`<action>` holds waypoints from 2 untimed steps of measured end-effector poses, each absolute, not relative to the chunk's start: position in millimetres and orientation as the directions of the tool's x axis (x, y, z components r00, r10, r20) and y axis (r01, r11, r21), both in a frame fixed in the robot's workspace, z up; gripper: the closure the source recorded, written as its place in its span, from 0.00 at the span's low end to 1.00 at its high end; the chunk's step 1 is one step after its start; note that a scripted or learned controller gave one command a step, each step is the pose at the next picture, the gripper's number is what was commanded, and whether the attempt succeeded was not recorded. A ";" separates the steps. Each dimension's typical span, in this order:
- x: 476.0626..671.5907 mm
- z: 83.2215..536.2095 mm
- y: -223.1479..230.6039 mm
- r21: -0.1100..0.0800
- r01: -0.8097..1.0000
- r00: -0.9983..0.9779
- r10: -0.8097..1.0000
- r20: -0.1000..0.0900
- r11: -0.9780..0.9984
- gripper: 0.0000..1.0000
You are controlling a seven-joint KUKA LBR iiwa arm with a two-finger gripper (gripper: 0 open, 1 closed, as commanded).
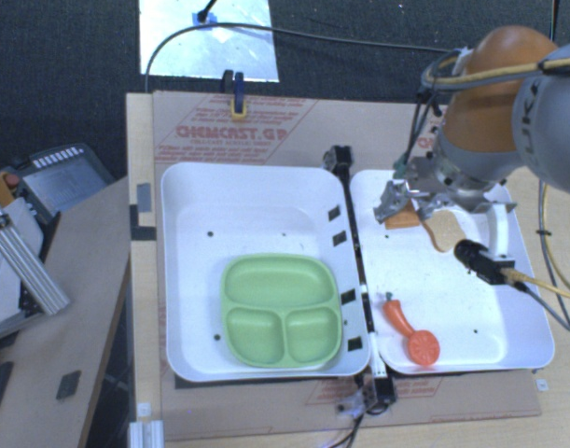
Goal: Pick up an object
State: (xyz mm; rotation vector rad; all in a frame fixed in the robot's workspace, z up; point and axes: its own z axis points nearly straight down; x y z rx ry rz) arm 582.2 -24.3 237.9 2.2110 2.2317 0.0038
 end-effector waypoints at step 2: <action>593.2 236.1 90.9 0.003 1.000 -0.010 1.000 0.003 0.010 1.00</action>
